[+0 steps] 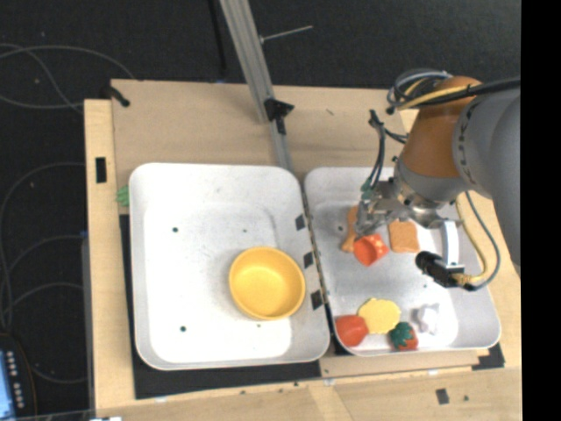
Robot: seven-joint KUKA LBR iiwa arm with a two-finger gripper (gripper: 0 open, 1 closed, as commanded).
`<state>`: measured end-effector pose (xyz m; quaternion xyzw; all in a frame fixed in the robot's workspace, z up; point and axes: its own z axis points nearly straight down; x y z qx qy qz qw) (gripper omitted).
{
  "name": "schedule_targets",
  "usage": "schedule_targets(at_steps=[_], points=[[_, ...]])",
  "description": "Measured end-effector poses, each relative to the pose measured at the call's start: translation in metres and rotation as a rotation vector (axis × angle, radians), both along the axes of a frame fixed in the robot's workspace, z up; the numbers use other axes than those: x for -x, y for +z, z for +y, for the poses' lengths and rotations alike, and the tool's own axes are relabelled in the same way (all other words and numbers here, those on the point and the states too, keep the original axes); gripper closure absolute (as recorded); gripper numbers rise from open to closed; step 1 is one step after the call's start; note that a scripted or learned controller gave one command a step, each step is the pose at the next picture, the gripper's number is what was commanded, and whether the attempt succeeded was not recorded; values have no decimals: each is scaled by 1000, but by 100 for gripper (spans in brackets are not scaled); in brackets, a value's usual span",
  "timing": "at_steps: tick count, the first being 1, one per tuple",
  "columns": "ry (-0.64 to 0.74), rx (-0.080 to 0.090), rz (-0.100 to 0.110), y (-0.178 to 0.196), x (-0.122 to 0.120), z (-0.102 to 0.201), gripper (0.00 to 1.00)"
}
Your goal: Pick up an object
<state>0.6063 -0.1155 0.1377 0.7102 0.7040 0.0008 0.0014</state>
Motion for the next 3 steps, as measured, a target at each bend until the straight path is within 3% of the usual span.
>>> schedule_targets(at_steps=[3], points=[[14,0,-4,147,2,12,100]])
